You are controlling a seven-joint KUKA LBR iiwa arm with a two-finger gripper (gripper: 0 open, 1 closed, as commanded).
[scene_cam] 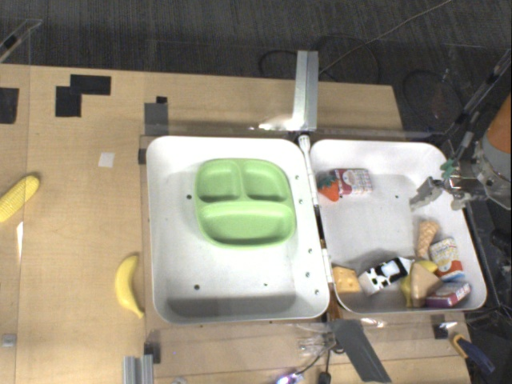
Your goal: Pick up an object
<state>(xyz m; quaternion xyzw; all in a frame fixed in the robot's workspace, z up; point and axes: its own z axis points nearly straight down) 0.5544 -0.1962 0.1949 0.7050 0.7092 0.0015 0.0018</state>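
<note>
The claw (pixel 442 187), spread wide and holding nothing, hangs at the right bin's (pixel 376 146) upper-right edge; descending there risks striking the rim.

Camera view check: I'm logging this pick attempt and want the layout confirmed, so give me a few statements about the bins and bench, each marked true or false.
1. The green divided plate lies in the left bin. True.
2. The banana lies inside the right bin. False: it lies on the wooden bench, left of the left bin.
3. The hand is near the right bin's right edge. True.
4. The black-and-white toy sits near the right bin's front wall. True.
5. The corn cob rests on the green divided plate. False: it lies on the bench at the far left.
6. The hand holds the banana. False: they are far apart.
</note>
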